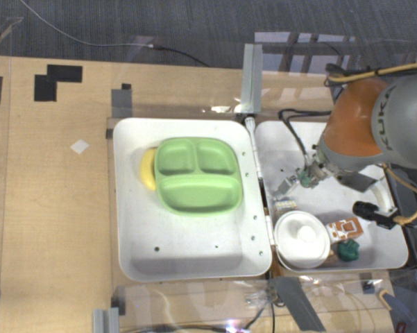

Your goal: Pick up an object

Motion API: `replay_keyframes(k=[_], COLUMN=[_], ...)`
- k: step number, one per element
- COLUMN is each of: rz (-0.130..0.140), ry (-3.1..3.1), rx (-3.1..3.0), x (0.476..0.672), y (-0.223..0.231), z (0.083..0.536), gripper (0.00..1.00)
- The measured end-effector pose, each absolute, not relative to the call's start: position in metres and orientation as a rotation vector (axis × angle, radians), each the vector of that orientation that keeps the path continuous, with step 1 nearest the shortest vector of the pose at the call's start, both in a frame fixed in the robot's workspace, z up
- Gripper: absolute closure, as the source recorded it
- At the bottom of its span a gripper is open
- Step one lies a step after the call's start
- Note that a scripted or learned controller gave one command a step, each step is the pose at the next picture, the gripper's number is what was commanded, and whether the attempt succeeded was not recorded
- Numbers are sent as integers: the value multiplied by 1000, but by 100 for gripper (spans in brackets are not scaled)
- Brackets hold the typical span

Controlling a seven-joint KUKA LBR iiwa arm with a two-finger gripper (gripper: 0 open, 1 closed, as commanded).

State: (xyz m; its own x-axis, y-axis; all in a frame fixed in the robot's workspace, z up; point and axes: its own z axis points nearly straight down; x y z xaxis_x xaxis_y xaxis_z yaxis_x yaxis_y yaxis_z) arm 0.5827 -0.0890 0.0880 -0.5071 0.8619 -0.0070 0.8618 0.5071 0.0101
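A green divided plate (197, 175) lies in the left bin (187, 259), with a yellow thing (147, 169) poking out from under its left edge. In the right bin (388, 255) stand a white bowl (302, 238), a small orange and white box (345, 228) and a dark green item (347, 250). My gripper (300, 181) hangs low over the right bin's middle left, just above the bowl, under the grey arm with its orange band (354, 120). Small metallic parts show at its tip.
A metal divider (257, 179) runs between the two bins. A black cable (296, 134) loops over the right bin's back. The wooden bench (48, 207) stretches out to the left.
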Motion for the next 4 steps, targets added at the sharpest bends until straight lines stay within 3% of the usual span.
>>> replay_keyframes(k=[1,2,3,4], rz=[11,17,4,12], ry=[2736,2725,2788,2645], rx=[1518,1515,1404,1666], x=[560,564,510,562], y=[-89,-90,-147,-115], z=[89,102,91,90], gripper=[0,100,100,100])
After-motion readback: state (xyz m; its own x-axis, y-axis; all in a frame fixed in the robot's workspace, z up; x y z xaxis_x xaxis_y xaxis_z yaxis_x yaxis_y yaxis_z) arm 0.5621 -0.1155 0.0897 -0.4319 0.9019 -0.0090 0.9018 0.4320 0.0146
